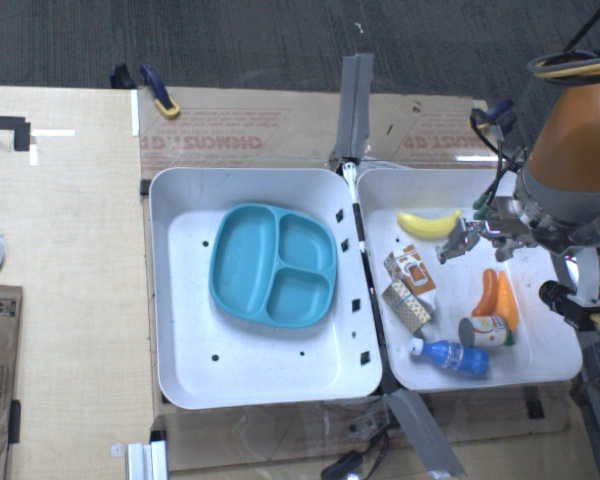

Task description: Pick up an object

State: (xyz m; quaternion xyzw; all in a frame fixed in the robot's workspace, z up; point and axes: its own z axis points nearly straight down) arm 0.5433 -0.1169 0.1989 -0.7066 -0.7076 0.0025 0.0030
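The right bin [540,368] holds several objects. A yellow banana [427,224] lies near its back wall. An orange and white carton [412,270] and a patterned packet [407,307] lie left of centre. An orange carrot [498,296] lies right of centre, with a small can [485,331] at its near end. A blue bottle [455,357] rests on its side by the front wall. My gripper [468,238] hangs over this bin, just right of the banana and behind the carrot. Nothing shows in its grasp.
The left bin [180,358] holds a blue divided plate [275,266]. A grey post [355,108] stands behind the wall between the bins. The arm's orange band [575,143] and cables crowd the right bin's far right side.
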